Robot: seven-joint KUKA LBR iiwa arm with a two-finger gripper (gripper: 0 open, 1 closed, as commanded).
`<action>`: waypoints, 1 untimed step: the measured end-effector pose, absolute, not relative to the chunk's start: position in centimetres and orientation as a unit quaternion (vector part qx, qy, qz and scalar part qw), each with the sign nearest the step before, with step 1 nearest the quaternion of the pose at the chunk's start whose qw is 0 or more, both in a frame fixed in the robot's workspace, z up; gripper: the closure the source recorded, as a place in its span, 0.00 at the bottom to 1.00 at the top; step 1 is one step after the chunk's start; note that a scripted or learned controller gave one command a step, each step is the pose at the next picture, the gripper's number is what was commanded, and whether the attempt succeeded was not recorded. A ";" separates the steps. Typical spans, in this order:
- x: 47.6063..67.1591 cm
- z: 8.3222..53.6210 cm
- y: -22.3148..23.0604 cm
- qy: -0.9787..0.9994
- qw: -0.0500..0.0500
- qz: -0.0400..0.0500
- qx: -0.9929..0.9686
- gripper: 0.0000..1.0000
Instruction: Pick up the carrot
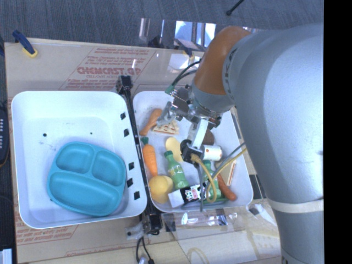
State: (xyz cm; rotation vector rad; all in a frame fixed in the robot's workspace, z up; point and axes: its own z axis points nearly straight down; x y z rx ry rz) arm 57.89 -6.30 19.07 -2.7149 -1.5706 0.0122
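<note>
Down on the bench, the carrot (pixel 149 159) lies untouched in the crowded bin (pixel 148 103) by its wall, the gripper (pixel 173 110) hangs nearby, gripping or not I cannot tell, nothing lifted yet
</note>
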 end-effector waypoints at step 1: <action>57.9 9.1 -9.7 -0.543 0.002 0.003 -0.839 0.00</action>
